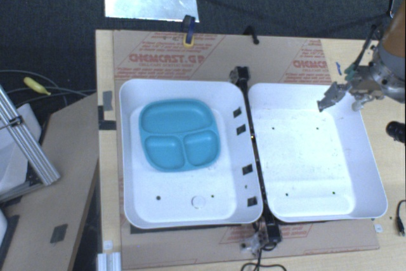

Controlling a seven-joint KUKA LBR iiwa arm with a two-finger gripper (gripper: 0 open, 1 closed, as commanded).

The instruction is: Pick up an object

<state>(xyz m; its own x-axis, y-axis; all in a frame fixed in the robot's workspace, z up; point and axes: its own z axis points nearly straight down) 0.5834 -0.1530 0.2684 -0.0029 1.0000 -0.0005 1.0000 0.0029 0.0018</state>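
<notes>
Camera view: blue divided tray [179, 134] lies flat in left bin [136, 98], long axis left-right, its two small compartments toward the near rim. Jaws [342, 97] over right bin's [365, 200] far right corner; jaw state cannot be told.

Grey metal gripper [342, 98] on tan-banded wrist.

Yellow clamp [188, 31] on bench edge [285, 47]

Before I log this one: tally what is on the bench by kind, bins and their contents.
Shallow white plastic bins: 2, left and right
Blue three-compartment plastic tray: 1, lying in the left bin
Total: 3
The two-finger gripper hangs over the right bin's far edge, with nothing between its fingers.
</notes>
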